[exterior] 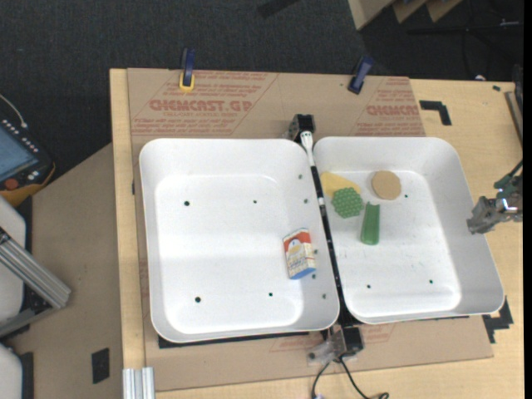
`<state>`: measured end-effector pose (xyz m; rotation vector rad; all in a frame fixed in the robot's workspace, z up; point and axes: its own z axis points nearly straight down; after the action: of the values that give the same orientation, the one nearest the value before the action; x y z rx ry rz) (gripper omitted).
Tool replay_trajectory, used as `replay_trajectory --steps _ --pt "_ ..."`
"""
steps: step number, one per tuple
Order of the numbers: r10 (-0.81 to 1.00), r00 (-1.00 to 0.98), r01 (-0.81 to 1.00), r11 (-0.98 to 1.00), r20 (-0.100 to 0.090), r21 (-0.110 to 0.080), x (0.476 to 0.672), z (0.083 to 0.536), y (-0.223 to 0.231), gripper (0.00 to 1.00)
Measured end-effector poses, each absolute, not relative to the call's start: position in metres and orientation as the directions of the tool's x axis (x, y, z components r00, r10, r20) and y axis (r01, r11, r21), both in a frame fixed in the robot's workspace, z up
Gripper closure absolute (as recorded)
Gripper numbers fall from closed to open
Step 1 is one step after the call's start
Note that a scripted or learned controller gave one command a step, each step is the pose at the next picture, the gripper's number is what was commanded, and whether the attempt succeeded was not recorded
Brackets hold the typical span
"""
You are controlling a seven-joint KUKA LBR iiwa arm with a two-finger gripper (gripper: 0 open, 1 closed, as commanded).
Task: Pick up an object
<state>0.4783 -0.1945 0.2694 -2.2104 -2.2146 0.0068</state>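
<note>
Reading "CHEMCAST GP": brown board (pixel 208 98)

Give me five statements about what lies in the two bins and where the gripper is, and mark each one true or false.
1. The small carton lies in the left bin. True.
2. The green bumpy ball lies in the left bin. False: it lies in the right bin, near the divider.
3. The tan round disc sits in the right bin, toward its far side. True.
4. The gripper is over the middle of the left bin. False: it is at the right bin's right rim.
5. The green upright block lies beside the carton. False: it is in the right bin, just below the ball.
</note>
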Motion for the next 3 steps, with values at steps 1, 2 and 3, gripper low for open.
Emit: replay_trajectory --steps 1,2,3 --pt "1.0 -0.008 1.0 0.008 0.004 -0.002 0.494 0.265 -0.125 1.0" --pt "1.0 -0.012 1.0 0.012 0.003 0.006 0.504 0.302 -0.033 1.0" --pt "1.0 -0.009 1.0 0.009 0.001 0.009 0.535 0.355 0.041 1.0"
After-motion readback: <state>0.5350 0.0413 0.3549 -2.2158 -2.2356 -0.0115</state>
